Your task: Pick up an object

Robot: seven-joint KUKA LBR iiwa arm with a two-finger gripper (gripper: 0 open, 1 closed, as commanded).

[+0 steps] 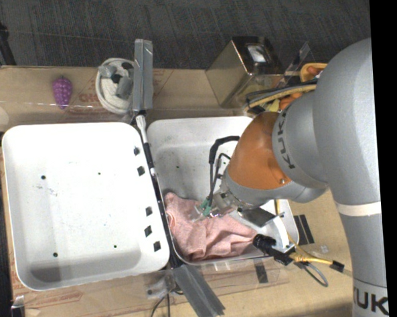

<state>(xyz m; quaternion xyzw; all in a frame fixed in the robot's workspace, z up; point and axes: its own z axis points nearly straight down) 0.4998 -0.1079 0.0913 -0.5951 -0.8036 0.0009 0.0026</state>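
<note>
The arm reaches in from the right, its orange band over the right bin [184,138]. The tool [211,207] is down at the far edge of a crumpled pink cloth [203,233], which lies in that bin's near left corner. Whether the tool is gripping anything, I cannot tell. On the bench beyond the left bin [74,202] sits a small purple object [62,91].

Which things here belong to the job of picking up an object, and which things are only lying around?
Belong to the job:
- pink cloth in the right bin
- gripper, low over the cloth
- small green item near the gripper, too small to name

Just lying about:
- left bin
- purple object on the bench behind it
- white roll beside that
</note>
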